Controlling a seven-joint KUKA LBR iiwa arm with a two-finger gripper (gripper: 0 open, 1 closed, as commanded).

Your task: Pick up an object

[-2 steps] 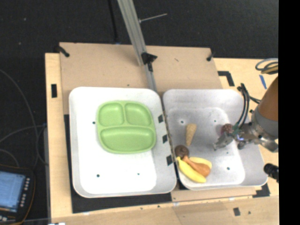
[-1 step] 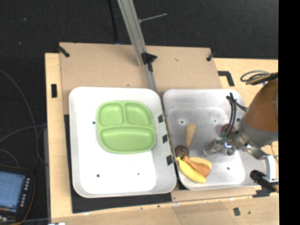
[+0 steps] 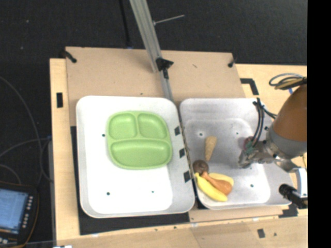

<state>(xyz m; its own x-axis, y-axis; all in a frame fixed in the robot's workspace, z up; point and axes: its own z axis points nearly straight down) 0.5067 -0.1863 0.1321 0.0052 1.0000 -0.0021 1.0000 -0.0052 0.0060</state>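
Dark floor surrounds a pale wooden bench [image 3: 129, 71] on which two shallow white bins are set side by side. The left bin [image 3: 93, 190] carries a green divided plate [image 3: 138, 140] in its upper half. The right bin [image 3: 227, 112] holds the loose items: a tan cone-shaped piece [image 3: 210, 147] near its middle, and a cluster against its lower left wall made up of a small brown round piece [image 3: 200, 166], a yellow banana [image 3: 208, 189] and an orange carrot-like piece [image 3: 219, 182] lying across it.

The arm [image 3: 292, 120] is seen reaching in from the right of the frame, and the gripper [image 3: 250, 155] is lowered over bare bin floor right of centre, well apart from both the cone and the cluster. Whether its fingers are spread or pressed together cannot be told, since they are small and dark against the wrist. Nothing is seen between them, so no object is judged to be held.

For the step to be done well, a single isolated target should be chosen. The cone is probably the easiest, as it lies alone with free floor on both sides. The gripper would need to be shifted toward the left of the frame, centred over the cone and closed across its narrow width. The cluster is likely harder: the pieces touch one another and sit close to the bin wall, so a finger could be blocked or two pieces nudged at once.
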